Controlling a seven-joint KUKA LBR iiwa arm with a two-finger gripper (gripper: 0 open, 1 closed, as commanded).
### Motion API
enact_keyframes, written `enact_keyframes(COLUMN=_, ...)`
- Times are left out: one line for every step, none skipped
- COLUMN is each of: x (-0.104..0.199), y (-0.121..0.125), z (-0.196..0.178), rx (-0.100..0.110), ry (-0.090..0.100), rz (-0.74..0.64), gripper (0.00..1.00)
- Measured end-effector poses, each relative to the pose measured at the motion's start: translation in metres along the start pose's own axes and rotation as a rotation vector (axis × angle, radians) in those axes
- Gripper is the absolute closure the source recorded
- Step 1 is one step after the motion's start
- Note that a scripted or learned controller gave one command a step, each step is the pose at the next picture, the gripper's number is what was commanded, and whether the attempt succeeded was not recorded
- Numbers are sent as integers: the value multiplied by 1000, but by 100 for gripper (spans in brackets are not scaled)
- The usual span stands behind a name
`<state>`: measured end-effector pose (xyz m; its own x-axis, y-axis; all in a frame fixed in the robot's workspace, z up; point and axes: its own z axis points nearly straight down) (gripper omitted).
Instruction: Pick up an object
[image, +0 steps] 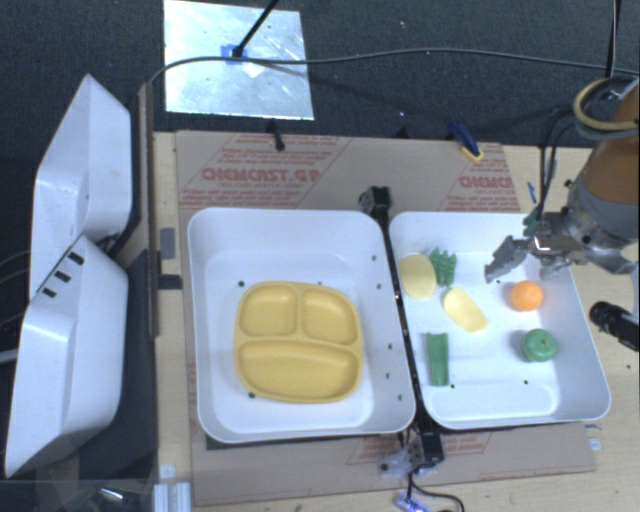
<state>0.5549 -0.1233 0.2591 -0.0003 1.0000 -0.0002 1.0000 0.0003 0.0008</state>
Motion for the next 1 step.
enact_keyframes(x=0, y=0, z=-11, rx=-1, ry=0, rz=-1, gripper=100)
